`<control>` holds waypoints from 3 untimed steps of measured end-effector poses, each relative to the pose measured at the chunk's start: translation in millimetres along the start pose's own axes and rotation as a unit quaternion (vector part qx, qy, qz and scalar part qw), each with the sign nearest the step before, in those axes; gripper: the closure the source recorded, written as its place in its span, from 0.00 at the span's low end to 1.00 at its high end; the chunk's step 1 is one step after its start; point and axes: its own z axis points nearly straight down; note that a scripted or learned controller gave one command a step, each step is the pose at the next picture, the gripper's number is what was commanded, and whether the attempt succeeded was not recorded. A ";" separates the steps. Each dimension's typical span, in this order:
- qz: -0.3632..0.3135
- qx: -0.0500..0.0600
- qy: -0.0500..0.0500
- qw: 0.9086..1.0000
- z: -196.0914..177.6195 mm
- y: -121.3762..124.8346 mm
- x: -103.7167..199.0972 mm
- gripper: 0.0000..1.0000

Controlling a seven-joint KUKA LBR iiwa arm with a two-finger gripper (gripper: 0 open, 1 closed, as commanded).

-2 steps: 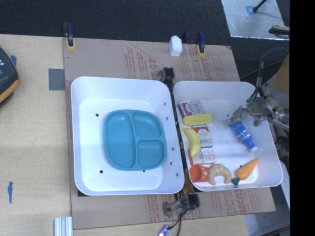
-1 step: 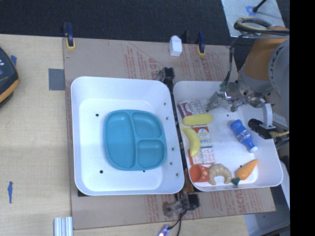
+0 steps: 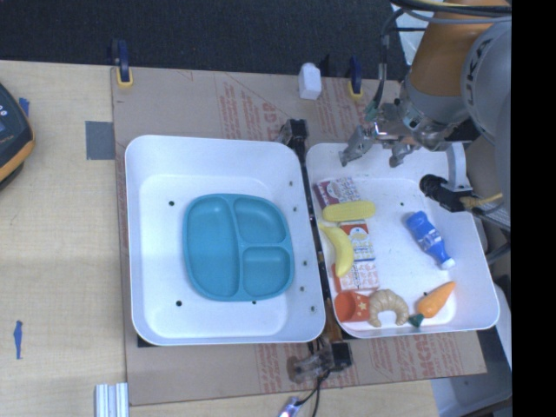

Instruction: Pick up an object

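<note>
My tool [image 3: 376,147] hangs with its jaws apart and nothing in them above the right bin [image 3: 486,307], at its twelve o'clock rim. The blue bottle [image 3: 428,238] lies towards five o'clock: light, stiff, probably slick, so I judge gripping across its body safest

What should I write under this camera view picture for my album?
Robot's open pincer hovers over toy food bin; blue plate waits.
</note>
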 end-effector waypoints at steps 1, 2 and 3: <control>0.001 0.002 -0.001 1.000 44.1 -1.7 -56.3 0.00; 0.000 0.001 0.000 1.000 0.6 -27.8 -3.3 0.00; 0.000 0.000 -0.001 1.000 75.9 -52.1 -27.5 0.00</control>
